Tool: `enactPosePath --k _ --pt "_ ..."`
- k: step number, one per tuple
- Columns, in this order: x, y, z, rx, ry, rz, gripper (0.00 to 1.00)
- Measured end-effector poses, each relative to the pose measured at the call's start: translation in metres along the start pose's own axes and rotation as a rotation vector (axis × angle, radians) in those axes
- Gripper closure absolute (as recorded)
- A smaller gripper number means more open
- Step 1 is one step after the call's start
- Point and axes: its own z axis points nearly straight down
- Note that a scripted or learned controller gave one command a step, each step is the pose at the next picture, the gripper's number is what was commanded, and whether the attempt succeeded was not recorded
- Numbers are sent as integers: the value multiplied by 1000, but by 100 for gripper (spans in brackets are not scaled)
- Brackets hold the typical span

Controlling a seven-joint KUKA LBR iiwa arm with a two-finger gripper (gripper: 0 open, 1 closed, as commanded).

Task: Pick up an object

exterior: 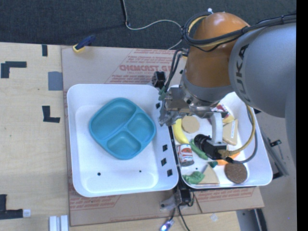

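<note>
While the arm point(216, 66) hides much of the right bin point(263, 176), the gripper point(168, 112) hangs at its left edge; its opening cannot be told. A banana point(180, 132), a can point(186, 155) and a brown cookie point(236, 173) crowd that bin; a blue divided plate point(122, 128) lies in the left bin point(77, 143).

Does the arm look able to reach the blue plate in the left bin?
Probably yes: the blue plate lies bare in the left bin; the arm hangs over the right bin.

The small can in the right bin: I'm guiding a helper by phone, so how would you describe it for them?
Find the white bin on the view's right. By its left wall, between the yellow banana above and a green toy below, sits a small can. Alone among its neighbours, it is a cylinder with a red label.
</note>
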Motion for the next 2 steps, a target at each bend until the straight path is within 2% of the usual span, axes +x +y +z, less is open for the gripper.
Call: enactPosePath --k 1,2 --pt "-27 -32 -103 -13 2 4 100" --pt "21 -36 -175 -11 3 -4 100"
